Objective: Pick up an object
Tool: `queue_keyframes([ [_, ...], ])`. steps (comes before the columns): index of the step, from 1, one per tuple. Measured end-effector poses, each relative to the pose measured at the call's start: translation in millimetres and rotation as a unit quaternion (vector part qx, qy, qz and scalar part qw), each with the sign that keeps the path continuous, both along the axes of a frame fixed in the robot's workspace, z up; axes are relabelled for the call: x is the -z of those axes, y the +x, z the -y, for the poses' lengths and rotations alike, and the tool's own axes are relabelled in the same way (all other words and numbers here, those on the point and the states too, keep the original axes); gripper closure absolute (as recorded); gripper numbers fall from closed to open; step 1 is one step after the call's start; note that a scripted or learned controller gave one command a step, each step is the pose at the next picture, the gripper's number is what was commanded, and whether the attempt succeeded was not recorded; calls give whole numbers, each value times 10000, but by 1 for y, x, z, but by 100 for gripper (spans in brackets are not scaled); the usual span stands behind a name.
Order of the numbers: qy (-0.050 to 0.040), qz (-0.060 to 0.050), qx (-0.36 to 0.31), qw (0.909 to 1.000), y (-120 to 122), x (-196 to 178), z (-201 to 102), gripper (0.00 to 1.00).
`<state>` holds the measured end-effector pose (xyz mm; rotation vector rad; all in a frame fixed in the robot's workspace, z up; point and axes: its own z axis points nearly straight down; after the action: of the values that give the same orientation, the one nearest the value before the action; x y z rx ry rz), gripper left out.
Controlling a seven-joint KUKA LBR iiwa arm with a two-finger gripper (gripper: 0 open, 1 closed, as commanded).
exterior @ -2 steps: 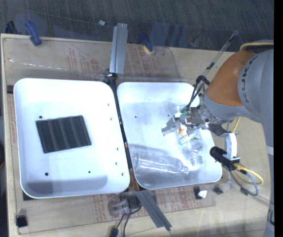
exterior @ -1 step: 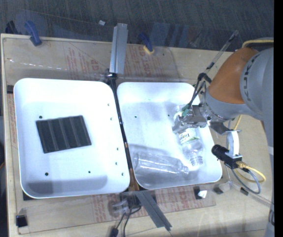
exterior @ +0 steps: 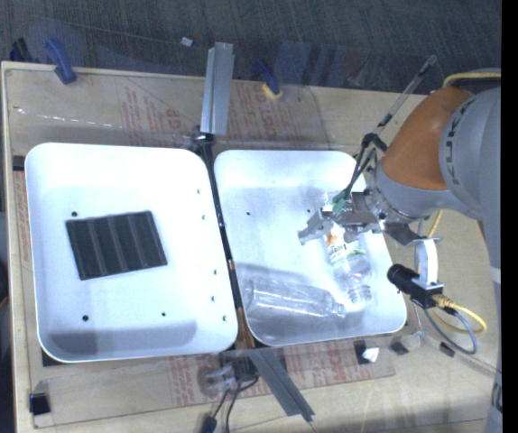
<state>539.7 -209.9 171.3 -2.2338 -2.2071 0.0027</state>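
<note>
My gripper [exterior: 328, 224] hangs low over the right-hand part of the right bin [exterior: 268, 174]. Directly under and in front of it lies a small clear plastic bottle [exterior: 349, 267] with an orange and green label, its cap toward the bin's near right corner. The gripper is at the bottle's upper end; whether it touches it I cannot tell. A larger clear bottle [exterior: 291, 299] lies on its side along the near wall of the same bin. A dark ribbed rectangular mat [exterior: 115, 244] lies flat in the left bin [exterior: 56, 165].
A grey divider bar [exterior: 216, 88] stands at the back where the two bins meet. The arm's orange band [exterior: 426, 142] and grey link overhang the right bin's right rim. Blue clamps [exterior: 60, 59] sit along the bench's far edge.
</note>
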Motion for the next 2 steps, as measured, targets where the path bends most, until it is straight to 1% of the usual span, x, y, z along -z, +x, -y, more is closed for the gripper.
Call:
queue_keyframes([
  [1, 0, 0, 0, 10000, 0, 0, 0, 0],
  [2, -1, 7, -23, 10000, 1, -10, 0, 100],
])
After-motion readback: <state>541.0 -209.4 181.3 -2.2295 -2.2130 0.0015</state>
